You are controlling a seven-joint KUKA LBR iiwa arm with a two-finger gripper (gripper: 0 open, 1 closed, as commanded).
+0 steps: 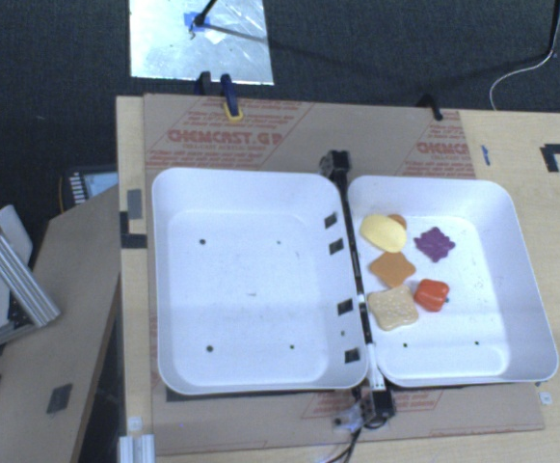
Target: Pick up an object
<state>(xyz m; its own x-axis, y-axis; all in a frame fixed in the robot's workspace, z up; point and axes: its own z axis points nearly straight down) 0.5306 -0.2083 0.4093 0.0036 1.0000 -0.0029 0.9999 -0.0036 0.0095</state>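
Several small toy foods lie in the right bin (511, 258), close to its left wall. A yellow lemon-like piece (383, 231) is at the top, a purple grape cluster (436, 244) to its right. Below them sit an orange square piece (392, 268), a red pepper (432, 295) and a beige bread slice (393, 309).
The left bin (173, 287) sits beside the right one, joined by black clips along the divider (349, 258). Both rest on a cardboard sheet (260, 128) on the bench. A shiny metal plate (200, 27) lies beyond the bench; an aluminium rail (10, 268) stands at the left.
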